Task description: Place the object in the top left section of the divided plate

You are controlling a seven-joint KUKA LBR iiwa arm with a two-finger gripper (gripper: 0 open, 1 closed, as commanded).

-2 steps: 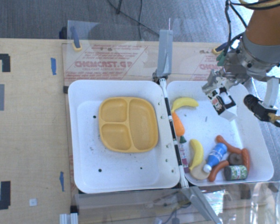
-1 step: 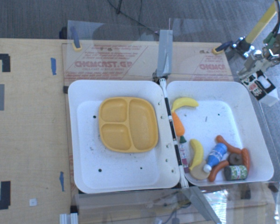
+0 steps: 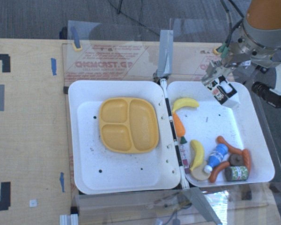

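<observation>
A yellow divided plate [image 3: 129,124] lies in the left bin [image 3: 82,168], with two small sections on its left side and one long section on its right. My gripper [image 3: 218,84] hangs over the far edge of the right bin [image 3: 257,130], up and to the right of a yellow banana [image 3: 185,103]. I see nothing held in it. An orange carrot [image 3: 178,124] lies just below that banana, near the wall between the bins.
The right bin's near corner holds a second banana [image 3: 196,153], a blue bottle [image 3: 218,156], red sausages [image 3: 227,146], a dark can [image 3: 236,173] and a tan disc [image 3: 200,173]. A marker [image 3: 182,150] lies along the divider. A clear sheet [image 3: 112,62] lies behind the bins.
</observation>
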